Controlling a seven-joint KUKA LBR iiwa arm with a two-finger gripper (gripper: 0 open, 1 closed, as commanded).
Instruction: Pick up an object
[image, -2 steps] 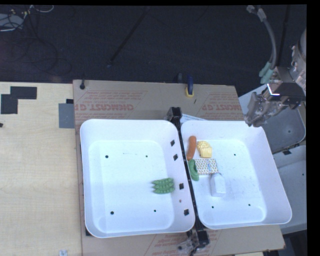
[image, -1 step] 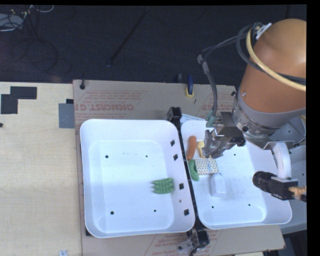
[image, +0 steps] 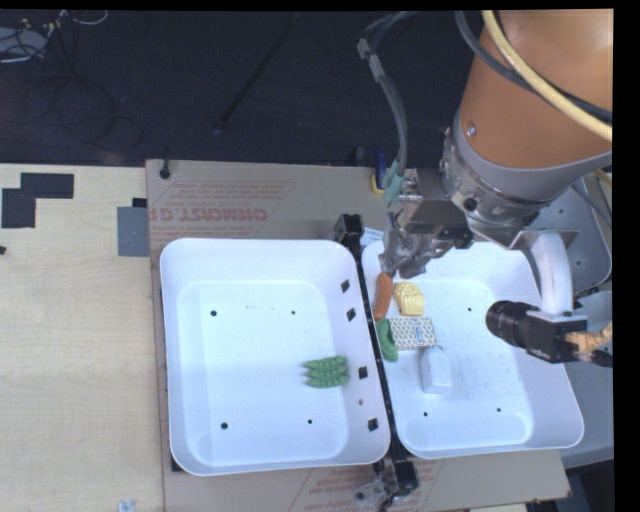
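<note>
My gripper hangs over the left rear part of the right bin, just above the top end of an orange carrot with a green leafy end. Beside the carrot lies a yellow ridged piece. In front of that sits a pale checkered block, and a small white-grey block rests further forward. A green pea pod lies alone in the left bin. Nothing is visibly held.
The carrot lies close to the divider wall between the two bins. The large orange and grey arm looms over the right bin's back edge. Wooden bench surface stretches to the left.
</note>
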